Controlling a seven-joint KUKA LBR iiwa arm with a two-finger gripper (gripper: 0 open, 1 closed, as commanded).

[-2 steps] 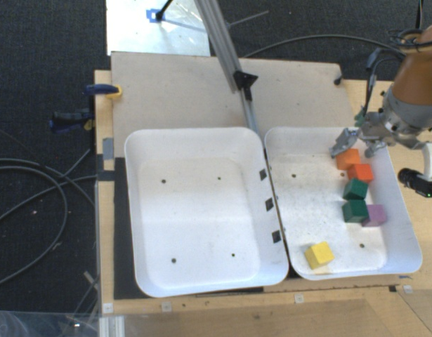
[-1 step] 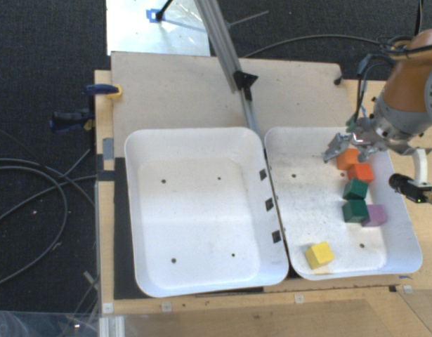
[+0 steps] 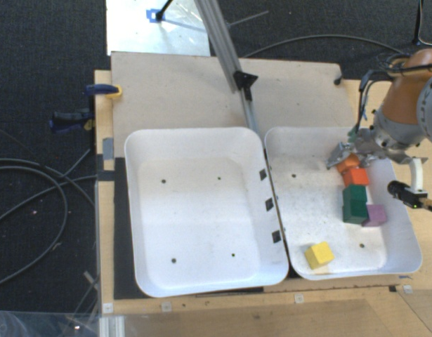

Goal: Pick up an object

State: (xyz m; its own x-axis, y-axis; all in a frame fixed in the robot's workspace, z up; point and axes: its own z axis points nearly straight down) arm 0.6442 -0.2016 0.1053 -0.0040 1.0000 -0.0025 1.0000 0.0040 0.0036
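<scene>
On the counter (image 3: 201, 90), two white bins sit side by side. Left bin (image 3: 201, 209): bare white floor. Right bin (image 3: 307, 202): four small blocks. Arm (image 3: 405, 111) enters from the right, orange band above the wrist, reaching down into the right bin's far right part. End effector (image 3: 345, 159) sits low over the bin floor, touching or just above the orange block (image 3: 355, 174); finger state cannot be told. Green block (image 3: 355, 204) lies just below the orange one, purple block (image 3: 375, 215) touching its right side. Yellow block (image 3: 318, 255) rests apart, near the front wall.
</scene>
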